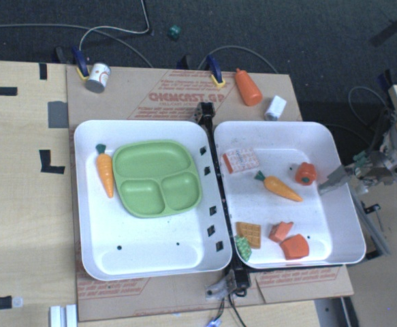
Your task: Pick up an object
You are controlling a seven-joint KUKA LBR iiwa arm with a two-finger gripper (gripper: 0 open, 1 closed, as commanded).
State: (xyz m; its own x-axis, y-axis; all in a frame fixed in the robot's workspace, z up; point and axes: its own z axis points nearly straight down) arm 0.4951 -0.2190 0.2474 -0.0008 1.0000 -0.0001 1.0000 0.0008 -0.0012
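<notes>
A toy carrot (105, 172) lies along the left wall of the left bin (89, 203), just beside a green divided plate (158, 178) at that bin's middle. In the right bin (324, 142), a small printed pack (241, 160) sits near the top left, a waffle piece (248, 234) and a green leafy bit (243, 249) near the bottom left. A second carrot (280, 187) rests mid-bin, its long axis slanting from upper left, at the green stem, to lower right. Just right of it sits a red tomato-like toy (306, 174); two orange-red pieces (290, 240) lie near the bottom. The gripper (334, 178) reaches over the bin's right rim, its tip just right of the tomato, which is likely the nearest pick, lying to the gripper's left. How the gripper is set cannot be told at this size.
</notes>
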